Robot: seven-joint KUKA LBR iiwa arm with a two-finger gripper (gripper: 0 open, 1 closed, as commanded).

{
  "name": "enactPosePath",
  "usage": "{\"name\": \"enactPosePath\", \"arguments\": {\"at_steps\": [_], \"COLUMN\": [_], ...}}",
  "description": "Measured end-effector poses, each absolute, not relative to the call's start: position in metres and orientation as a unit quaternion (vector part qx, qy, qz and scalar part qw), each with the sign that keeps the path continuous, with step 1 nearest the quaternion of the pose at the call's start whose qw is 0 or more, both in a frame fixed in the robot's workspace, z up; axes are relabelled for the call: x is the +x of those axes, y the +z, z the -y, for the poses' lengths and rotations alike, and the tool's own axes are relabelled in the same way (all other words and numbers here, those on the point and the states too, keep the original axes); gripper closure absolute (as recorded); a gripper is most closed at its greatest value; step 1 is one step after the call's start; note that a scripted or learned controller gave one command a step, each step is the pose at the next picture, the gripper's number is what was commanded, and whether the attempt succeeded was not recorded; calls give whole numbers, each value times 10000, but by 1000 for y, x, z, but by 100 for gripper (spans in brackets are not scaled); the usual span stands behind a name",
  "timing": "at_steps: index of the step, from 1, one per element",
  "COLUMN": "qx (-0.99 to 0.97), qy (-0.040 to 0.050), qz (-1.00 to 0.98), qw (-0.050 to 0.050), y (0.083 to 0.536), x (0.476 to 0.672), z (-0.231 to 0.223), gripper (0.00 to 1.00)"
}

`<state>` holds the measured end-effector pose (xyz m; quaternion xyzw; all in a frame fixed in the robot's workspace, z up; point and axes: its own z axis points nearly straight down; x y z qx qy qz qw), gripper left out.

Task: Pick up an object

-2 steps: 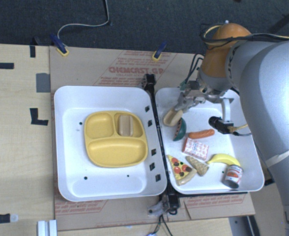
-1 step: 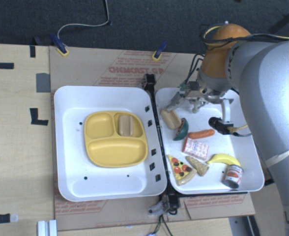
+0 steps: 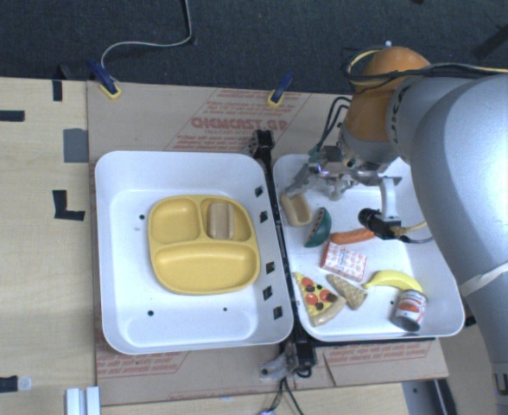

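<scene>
- Camera view: gripper low over far-left corner of right bin, just above the bread-like tan piece.
- Fingers: cannot tell whether spread or clenched; nothing visibly between them.
- Risk: teal bowl and carrot crowd close; bin wall may block closure, grasp slips.
- Left bin: yellow divided tray.

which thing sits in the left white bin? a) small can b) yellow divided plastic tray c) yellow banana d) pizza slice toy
b: the yellow divided plastic tray lies in the left white bin, while the yellow banana, pizza slice toy and small can all lie in the right white bin.
</scene>
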<state>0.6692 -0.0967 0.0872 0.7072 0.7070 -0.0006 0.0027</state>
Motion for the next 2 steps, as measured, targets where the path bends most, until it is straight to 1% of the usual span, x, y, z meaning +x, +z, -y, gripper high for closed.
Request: {"name": "enactPosePath", "arguments": {"at_steps": [2], "qx": [7072], "qy": [-3], "qz": [-7071], "qw": [27], "y": [87], "x": [669], "z": [97], "gripper": [0]}}
